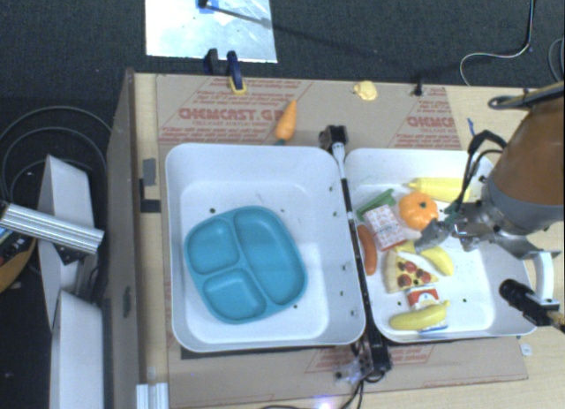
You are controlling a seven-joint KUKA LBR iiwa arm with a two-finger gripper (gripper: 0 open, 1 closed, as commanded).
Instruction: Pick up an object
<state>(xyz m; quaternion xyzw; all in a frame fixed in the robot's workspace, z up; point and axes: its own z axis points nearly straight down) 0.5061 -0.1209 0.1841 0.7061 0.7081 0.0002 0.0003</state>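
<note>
Banana (439,260) — long axis slanting down-right, claw (433,238) just above

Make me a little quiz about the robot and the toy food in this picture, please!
1. True or false: the sectioned blue plastic plate lies in the right white bin.
2. Which thing lies outside both bins, on the cardboard? A) the small orange toy carrot B) the round orange toy pumpkin C) the red toy sausage
3. Fill in: the two-finger gripper is over the ____ bin.

Key:
1. False; it lies in the left white bin.
2. A
3. right
</note>
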